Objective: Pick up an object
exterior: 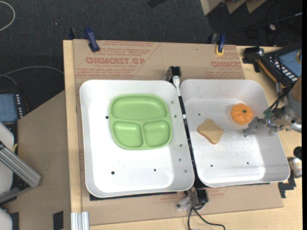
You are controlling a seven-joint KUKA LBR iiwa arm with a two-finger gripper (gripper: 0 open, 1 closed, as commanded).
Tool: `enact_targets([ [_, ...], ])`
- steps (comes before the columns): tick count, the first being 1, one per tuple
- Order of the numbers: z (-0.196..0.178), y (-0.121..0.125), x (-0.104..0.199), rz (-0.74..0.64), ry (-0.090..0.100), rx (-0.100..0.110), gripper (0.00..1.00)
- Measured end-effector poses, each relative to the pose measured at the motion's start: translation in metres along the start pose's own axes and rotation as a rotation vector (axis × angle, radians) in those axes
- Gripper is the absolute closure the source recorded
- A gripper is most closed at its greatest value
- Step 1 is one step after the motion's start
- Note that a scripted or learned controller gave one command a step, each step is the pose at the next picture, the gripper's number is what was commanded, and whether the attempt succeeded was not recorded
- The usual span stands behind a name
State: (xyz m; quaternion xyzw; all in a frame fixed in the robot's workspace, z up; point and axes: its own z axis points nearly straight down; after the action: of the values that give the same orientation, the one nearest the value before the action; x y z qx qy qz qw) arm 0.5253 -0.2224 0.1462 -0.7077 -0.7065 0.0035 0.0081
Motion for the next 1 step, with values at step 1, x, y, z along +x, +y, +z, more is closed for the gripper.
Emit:
enact_targets([
  [1, -0.0357, -0.0490, 0.0048, 0.001, -0.005, -0.013, 0.00],
])
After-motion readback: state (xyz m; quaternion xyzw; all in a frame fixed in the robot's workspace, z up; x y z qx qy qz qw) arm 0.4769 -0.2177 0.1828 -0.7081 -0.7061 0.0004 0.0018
